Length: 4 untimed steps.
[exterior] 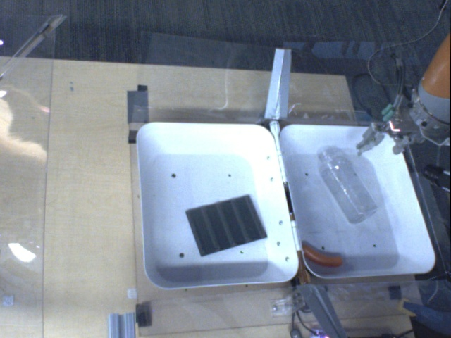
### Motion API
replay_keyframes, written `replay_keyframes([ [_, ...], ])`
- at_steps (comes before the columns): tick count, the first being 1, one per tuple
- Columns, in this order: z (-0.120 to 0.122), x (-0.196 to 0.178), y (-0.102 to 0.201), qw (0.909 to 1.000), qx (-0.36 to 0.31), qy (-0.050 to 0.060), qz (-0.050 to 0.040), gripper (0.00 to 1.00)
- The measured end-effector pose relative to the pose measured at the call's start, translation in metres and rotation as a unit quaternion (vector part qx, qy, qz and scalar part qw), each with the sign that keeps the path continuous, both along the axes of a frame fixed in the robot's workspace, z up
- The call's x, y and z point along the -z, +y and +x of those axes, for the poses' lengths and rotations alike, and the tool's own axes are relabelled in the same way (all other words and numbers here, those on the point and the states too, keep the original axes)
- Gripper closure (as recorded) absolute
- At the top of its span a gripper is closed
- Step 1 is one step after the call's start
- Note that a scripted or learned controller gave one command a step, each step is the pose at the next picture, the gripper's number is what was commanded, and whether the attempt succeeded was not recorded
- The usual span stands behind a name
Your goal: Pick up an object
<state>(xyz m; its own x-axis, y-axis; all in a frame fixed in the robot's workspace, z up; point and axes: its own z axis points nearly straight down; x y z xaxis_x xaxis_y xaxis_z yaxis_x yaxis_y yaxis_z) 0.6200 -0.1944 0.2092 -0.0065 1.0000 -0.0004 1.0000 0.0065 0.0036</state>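
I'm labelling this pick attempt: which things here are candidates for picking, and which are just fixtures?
Candidates for picking:
clear plastic bottle, right bin
red sausage-shaped toy, right bin's near corner
dark ribbed panel, left bin

Fixtures:
left bin
right bin
metal divider post
gripper, over the right bin's far edge, holding nothing

Bottle (347, 184) mid-bin; open floor beside sausage (323, 257).
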Motion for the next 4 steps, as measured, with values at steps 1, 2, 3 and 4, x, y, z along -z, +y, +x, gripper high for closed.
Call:
replay_keyframes([
  [1,-0.003,0.073,0.009,0.9964,-0.082,-0.022,-0.0070,0.00],
  [2,-0.001,0.079,0.021,0.9942,-0.104,-0.025,-0.0091,0.00],
  [3,0.007,0.081,0.030,0.9904,-0.135,-0.028,-0.0106,0.00],
  [4,0.008,0.081,0.031,0.9897,-0.140,-0.028,-0.0107,0.00],
])
